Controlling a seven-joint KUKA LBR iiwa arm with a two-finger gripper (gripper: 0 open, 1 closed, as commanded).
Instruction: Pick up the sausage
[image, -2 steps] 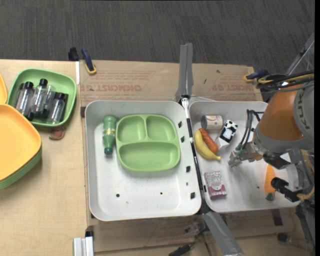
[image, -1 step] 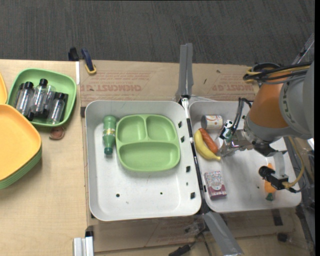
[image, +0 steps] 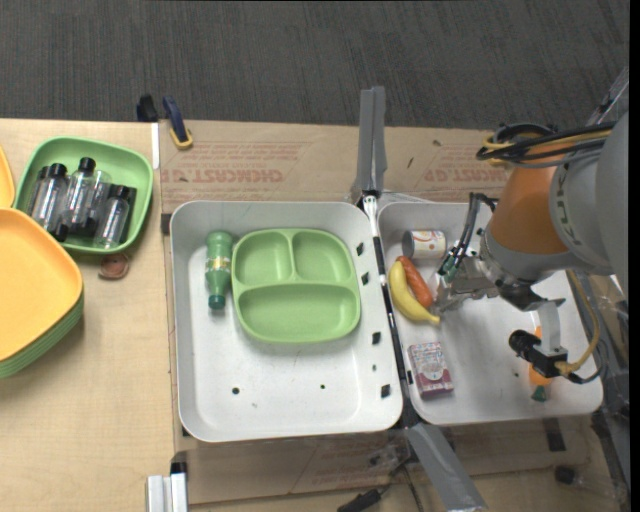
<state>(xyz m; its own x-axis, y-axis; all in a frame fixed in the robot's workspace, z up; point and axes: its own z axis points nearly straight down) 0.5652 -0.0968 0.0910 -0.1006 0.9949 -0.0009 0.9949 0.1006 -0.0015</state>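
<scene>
The counter (image: 100, 420) is carrying two white bins: the left bin (image: 200, 400) is holding a green divided tray (image: 296, 284) and, just beside the tray's left edge, a green bottle (image: 217, 267). The arm (image: 560, 210) is reaching into the right bin (image: 490, 390), its gripper (image: 455, 285) sitting low just right of the sausage (image: 417, 285); whether it is released or clenched cannot be told. The sausage is lying against the banana (image: 407, 297) at that bin's left side, with a can (image: 427, 243) behind and a small packet (image: 431, 368) in front.
</scene>
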